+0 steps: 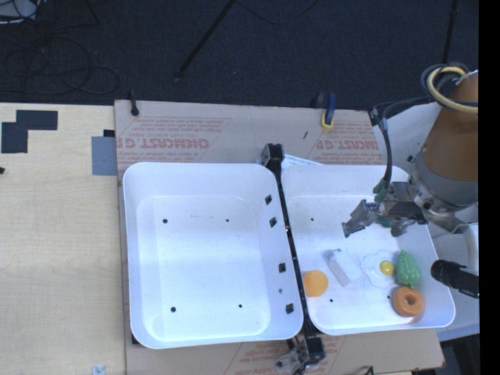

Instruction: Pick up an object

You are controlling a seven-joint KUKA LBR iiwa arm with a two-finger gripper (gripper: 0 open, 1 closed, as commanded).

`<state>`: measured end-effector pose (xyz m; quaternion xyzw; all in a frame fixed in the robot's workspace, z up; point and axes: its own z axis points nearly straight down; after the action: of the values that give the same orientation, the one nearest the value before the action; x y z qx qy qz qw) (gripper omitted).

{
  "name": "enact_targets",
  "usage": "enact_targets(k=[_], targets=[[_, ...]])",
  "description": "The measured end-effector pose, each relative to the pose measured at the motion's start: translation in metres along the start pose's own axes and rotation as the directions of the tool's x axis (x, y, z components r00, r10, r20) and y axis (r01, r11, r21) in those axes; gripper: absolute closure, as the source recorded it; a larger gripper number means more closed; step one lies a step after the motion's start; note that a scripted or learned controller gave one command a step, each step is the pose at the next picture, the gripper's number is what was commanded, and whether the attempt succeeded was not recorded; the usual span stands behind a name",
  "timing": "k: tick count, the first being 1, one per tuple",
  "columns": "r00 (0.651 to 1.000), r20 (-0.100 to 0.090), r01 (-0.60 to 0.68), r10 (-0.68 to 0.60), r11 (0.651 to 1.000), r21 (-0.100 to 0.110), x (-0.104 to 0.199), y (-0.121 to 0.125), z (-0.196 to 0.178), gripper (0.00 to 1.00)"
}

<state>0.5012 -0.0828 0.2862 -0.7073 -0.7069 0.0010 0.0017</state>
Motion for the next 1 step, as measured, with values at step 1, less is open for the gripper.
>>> enact_targets(k=[1], targets=[[1.000,0.000,0.001,-0.001,1.000,0.004,-0.0101,0.0252,0.1812,0.00]])
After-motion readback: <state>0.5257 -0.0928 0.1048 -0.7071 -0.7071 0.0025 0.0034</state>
